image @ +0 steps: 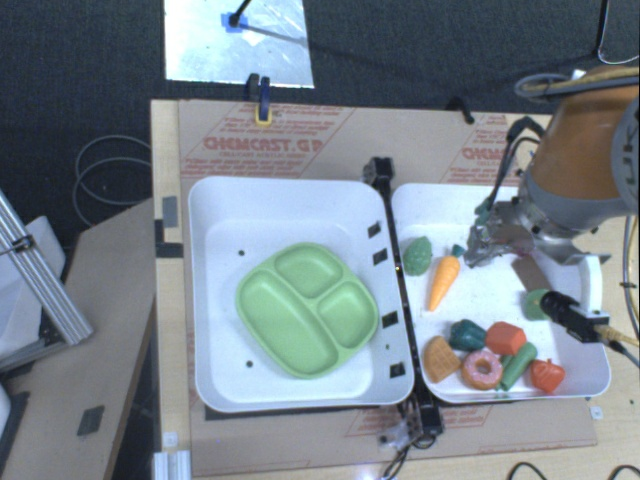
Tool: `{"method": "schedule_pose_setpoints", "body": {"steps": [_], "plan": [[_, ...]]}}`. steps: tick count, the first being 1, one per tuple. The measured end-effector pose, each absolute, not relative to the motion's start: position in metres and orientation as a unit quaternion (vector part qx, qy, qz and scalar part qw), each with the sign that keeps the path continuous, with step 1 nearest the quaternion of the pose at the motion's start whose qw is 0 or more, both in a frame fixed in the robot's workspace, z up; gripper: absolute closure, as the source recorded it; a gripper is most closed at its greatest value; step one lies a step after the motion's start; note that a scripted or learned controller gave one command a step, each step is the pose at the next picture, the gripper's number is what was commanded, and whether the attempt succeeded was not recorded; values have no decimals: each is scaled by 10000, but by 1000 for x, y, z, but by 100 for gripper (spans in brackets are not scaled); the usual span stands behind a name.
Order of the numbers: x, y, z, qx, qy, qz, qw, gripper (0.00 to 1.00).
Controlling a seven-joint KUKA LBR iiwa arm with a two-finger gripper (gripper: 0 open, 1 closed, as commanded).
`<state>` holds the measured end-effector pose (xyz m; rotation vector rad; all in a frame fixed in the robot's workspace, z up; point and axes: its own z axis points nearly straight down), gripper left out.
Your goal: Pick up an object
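Observation:
My gripper [479, 249] hangs low over the right bin [600, 368], just right of the leafy end of an orange toy carrot [441, 282]. A green leafy toy [417, 254] lies left of the carrot, by the bin's left wall. Along the front of this bin sit an orange bread-like piece [440, 358], a teal toy [466, 334], a red toy [505, 337], a pink donut [485, 369], a green pickle-like toy [518, 364] and a red tomato-like toy [547, 375]. Nothing shows between the fingers.
The left bin [215, 228] holds a green divided plate [307, 309]. A black divider with clips [390, 258] runs between the bins. A small green piece [537, 303] lies near the right bin's right side. Cardboard lies under both bins.

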<state>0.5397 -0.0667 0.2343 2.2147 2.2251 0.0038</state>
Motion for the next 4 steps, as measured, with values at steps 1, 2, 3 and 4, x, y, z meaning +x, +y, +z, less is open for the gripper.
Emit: {"method": "schedule_pose_setpoints", "body": {"steps": [1,2,3,4], "plan": [[542,-67,234,7057,7085,9,6,100],[540,-73,232,7064,7078,5,8,100],[549,-71,232,7056,7086,11,7,100],[541,-69,234,7060,7082,4,-1,100]]}}
